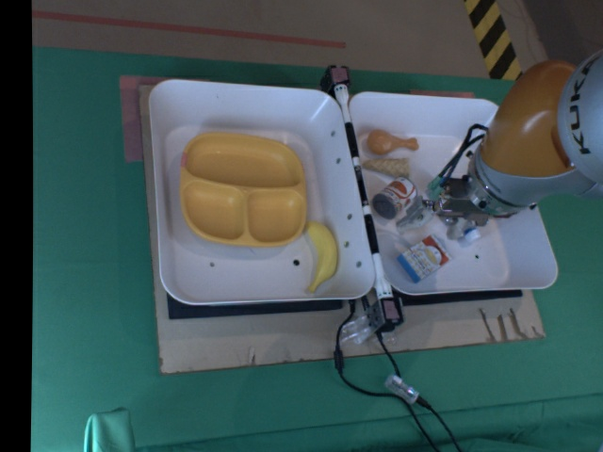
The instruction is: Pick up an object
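Note:
In the right bin (pixel 528 252) lie a brown toy drumstick (pixel 390 142), a tan cone-shaped piece (pixel 388 167), a small red and white can (pixel 395 199) on its side and a small carton (pixel 421 258) with blue and orange print. My gripper (pixel 441 213) hangs low over the middle of this bin, just right of the can and above the carton. The wrist and orange band hide the part of the bin beneath them. Nothing is visibly held.
The left bin (pixel 188 281) holds a yellow divided tray (pixel 243 188) and a yellow banana (pixel 323 255) at its front right corner. A black and white bar (pixel 363 217) runs between the bins. Cables (pixel 396 384) trail off the bench front.

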Controlling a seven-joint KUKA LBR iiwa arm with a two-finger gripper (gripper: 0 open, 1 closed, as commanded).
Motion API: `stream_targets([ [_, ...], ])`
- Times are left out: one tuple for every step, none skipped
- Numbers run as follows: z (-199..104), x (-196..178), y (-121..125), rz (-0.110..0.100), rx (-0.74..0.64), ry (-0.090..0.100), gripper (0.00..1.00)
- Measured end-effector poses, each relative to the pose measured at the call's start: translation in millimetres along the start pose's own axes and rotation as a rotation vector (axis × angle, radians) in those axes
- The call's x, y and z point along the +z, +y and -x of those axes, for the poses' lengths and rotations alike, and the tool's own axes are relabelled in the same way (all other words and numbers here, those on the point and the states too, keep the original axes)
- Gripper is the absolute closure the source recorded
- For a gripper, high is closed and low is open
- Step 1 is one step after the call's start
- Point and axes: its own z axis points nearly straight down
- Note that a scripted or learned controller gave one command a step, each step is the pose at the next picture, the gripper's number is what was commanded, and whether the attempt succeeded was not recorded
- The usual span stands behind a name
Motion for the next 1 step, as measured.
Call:
stream_targets([
  [-3.3,24.0,4.7,0.009,0.003,-0.003,0.00],
])
